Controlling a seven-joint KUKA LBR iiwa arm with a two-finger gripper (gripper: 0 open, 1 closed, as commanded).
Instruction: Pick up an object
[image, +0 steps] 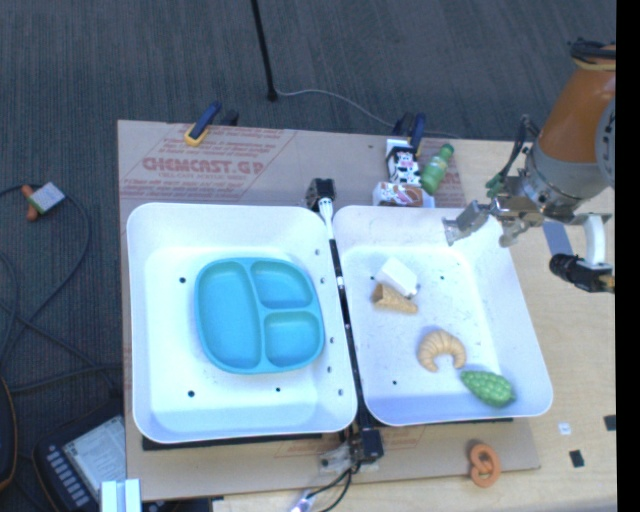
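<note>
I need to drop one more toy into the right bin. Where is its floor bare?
In the right bin, floor is bare along the left wall below the ice cream cone, and near the top rim under the gripper. The croissant and green toy crowd the lower right.

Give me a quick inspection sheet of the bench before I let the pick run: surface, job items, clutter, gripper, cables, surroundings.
Surface: brown board bearing two white bins, left bin and right bin.
Job's things: in the right bin, a white block touching a tan wedge, a croissant and a green piece. Blue divided plate in the left bin.
Clutter: green bottle behind the right bin; orange pretzel on the board's front edge.
Gripper: gripper above the right bin's far corner, nothing between its fingers.
Cables: black cable behind the board.
Surroundings: dark carpet.
</note>
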